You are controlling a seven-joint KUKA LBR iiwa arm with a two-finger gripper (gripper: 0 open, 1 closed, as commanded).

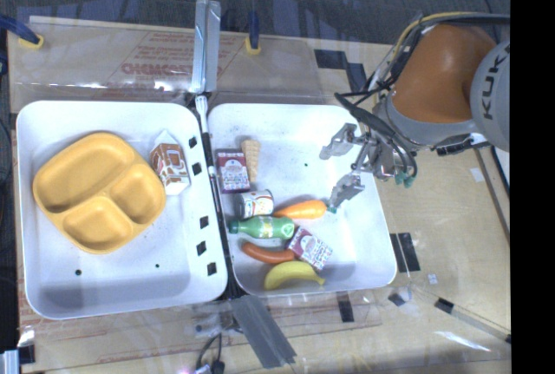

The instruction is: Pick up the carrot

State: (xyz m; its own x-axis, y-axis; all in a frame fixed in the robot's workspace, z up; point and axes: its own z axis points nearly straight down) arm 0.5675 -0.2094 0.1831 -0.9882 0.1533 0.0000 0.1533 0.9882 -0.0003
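- Carrot (300, 209) lies in the right bin (368, 264), near the middle, with its tip pointing right at the pincer.
- Pincer (342, 165) hangs over the right side of that bin with its two fingers spread wide apart and nothing between them. The near finger (345, 189) is just beside the carrot's right tip; I cannot tell if they touch.
- Behind the pincer, the grey arm with its orange band (438, 73) reaches in from the right.
- Just left of the carrot stands a small can (257, 204).
- A green bottle (262, 228) lies on its side just nearer than the carrot.
- A red sausage (267, 254), a small packet (310, 248) and a yellow banana (292, 276) lie at the near end of the bin.
- Farther away are a red box (231, 170) and an ice cream cone (251, 156).
- In the left bin (113, 290) sit a yellow tray (97, 190) with three parts and a small brown carton (170, 162) just right of it.
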